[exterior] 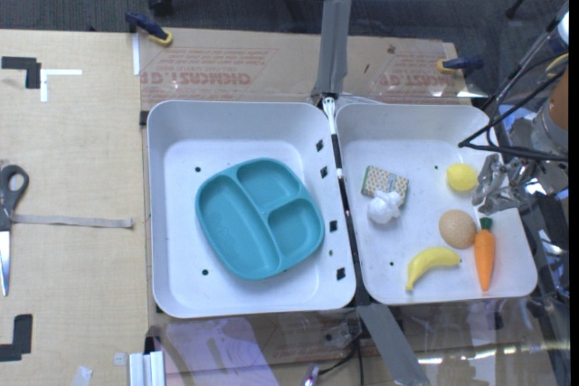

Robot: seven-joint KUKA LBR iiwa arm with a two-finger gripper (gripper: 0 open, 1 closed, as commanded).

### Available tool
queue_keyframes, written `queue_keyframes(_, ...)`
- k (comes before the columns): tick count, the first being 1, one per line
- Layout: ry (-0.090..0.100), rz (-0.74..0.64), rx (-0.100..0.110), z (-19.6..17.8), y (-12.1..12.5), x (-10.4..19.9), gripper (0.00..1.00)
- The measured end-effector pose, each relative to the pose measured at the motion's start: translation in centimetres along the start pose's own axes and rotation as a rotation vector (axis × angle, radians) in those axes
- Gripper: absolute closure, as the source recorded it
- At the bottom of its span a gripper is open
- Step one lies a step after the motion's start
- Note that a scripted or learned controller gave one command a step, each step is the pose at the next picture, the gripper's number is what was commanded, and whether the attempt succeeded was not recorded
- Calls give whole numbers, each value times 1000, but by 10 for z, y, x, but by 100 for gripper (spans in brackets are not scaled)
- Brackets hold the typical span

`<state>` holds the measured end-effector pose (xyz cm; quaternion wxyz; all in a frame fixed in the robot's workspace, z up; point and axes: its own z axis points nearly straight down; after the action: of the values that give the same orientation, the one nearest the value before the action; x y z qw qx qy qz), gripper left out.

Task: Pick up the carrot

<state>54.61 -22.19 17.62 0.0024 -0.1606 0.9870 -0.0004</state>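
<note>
The carrot [485, 258] is orange with a green top and lies near the right bin's front right corner, pointing toward the front rim. My gripper [497, 188] hangs just above and behind the carrot's green end, at the bin's right side. Its metal fingers point down and left, and nothing shows between them.
In the right bin [425, 289] lie a banana [431, 265], a brown egg-shaped piece [458, 229], a yellow lemon [461, 177], a white object [385, 207] and a small patterned packet [384, 183]. The left bin [172, 221] holds a teal divided plate [260, 217]. Scissors [9, 221] lie at far left.
</note>
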Motion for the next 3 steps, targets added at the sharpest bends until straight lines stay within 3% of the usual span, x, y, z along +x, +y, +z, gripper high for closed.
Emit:
queue_keyframes(1, -1, -289, -1, -58, 70, 22, 100)
queue_keyframes(2, 0, -452, -3, -47, 80, 8, 100)
queue_keyframes(3, -2, -848, -3, -61, 101, -36, 100)
